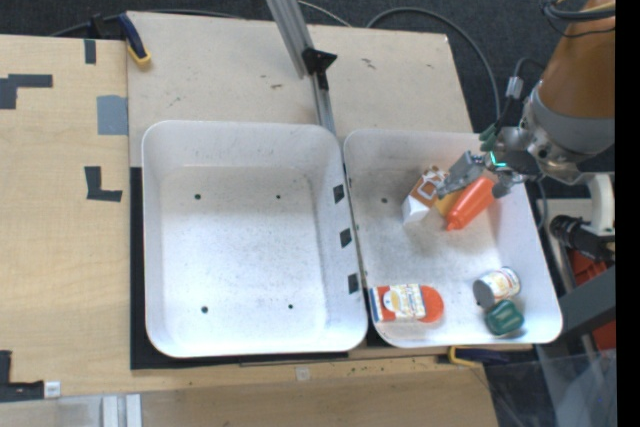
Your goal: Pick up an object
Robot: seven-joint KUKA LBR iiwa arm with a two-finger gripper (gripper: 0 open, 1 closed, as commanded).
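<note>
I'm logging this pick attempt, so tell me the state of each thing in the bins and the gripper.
Gripper: low over the orange object.
Orange object: lying tilted, touching the carton.
Carton: tipped over.
Red-and-white packet: lying flat.
Small can: on its side.
Green object: resting in the corner.

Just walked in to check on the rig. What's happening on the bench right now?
The KUKA arm reaches in over the right bin, its tool down at an orange bottle-shaped item that lies beside a small white and orange carton. Whether the tool has a grip on anything cannot be told. Nearer the bin's front edge lie a red and white packet, a small can and a green object. The left bin sits alongside.
</note>
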